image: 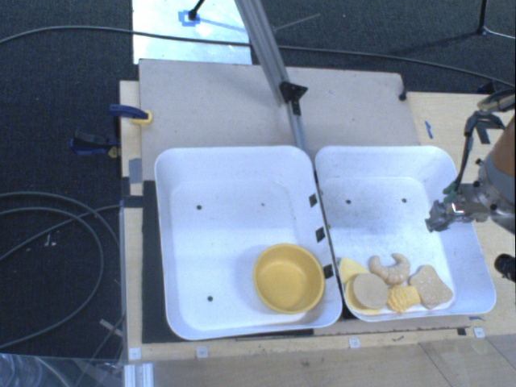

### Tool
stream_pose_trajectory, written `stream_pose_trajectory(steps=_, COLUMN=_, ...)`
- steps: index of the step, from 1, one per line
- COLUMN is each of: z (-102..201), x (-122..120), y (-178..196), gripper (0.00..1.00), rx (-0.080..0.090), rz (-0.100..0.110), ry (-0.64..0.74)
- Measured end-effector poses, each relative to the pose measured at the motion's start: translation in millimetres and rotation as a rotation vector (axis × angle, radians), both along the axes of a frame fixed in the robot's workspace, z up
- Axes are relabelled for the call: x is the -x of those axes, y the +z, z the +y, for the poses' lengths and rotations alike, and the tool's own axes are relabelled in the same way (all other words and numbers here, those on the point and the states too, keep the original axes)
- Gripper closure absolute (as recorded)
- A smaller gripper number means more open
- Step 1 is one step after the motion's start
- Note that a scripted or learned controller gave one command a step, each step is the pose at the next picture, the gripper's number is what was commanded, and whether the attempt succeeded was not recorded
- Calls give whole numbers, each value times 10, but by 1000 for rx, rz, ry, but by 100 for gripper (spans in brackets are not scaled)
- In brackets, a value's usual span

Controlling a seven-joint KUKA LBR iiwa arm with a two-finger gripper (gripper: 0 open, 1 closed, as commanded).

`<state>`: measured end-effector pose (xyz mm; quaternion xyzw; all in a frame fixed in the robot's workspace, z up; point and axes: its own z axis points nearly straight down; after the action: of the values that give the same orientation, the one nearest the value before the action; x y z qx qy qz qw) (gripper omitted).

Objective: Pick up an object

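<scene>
I count one yellow bowl [289, 277] in the left bin [185, 184], five pale food pieces [395, 285] in the right bin [379, 176]; the gripper [439, 218] is too unclear for me to tell its state.

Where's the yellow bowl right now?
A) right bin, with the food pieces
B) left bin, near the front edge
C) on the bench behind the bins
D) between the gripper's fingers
B: the yellow bowl sits upright in the left bin toward its front right corner, apart from the small food pieces clustered in the right bin, and the gripper is over the right bin's far right edge.
</scene>
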<state>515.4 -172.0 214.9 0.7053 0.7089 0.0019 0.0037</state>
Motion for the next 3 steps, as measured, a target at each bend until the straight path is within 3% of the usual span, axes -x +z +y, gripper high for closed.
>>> stream_pose_trajectory(steps=1, z=616, x=-128, y=-21, gripper=100, rx=-5, rz=5, ry=7)
stream_pose_trajectory(steps=3, z=1540, x=-428, y=48, gripper=100, rx=-4, rz=4, ry=5)
